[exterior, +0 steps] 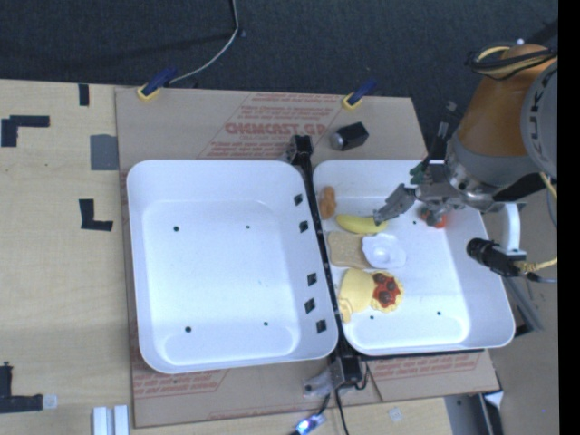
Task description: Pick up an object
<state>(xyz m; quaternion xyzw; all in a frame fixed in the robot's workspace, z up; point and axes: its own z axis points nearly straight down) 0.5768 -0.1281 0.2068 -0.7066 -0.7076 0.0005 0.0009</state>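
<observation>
Jaws (391,208) over right bin (453,329), cardboard-covered bench (263,130)

Single fixed camera, mounted above the bench and looking down at a slant. The frame takes in both white bins whole: the left bin (217,261) lies well to the left of the gripper (391,208), while the right bin (453,329) lies directly beneath it. The arm (507,107) enters from the right edge, behind the jaws. The view stands far enough back to include the cardboard sheet (263,125) under the bins and dark floor beyond the bench.
</observation>
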